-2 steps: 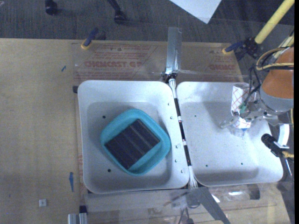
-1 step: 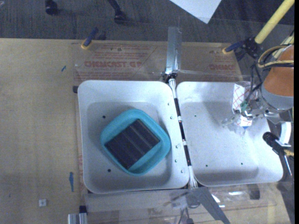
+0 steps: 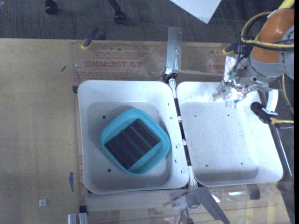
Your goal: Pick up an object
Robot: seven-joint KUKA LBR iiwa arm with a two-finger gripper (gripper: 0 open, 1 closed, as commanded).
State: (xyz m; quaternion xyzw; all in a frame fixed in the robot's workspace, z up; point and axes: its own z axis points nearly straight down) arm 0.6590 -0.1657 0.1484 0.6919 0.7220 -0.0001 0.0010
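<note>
A teal square dish (image 3: 135, 140) with a dark ribbed insert lies turned at an angle in the middle of the left bin (image 3: 93, 97). My gripper (image 3: 230, 96) hangs over the far edge of the right bin (image 3: 224, 143), well to the right of the dish and apart from it. The grey arm with its orange band (image 3: 275, 24) comes in from the upper right, with yellow cables looping around it. Nothing shows in the gripper's grasp.
A metal divider post (image 3: 174, 50) stands behind the seam between the two bins. A yellow-handled clamp (image 3: 88, 38) sits at the bench's back left. Wooden bench top surrounds the bins, and a black fitting (image 3: 259, 111) sticks out near the right bin's right rim.
</note>
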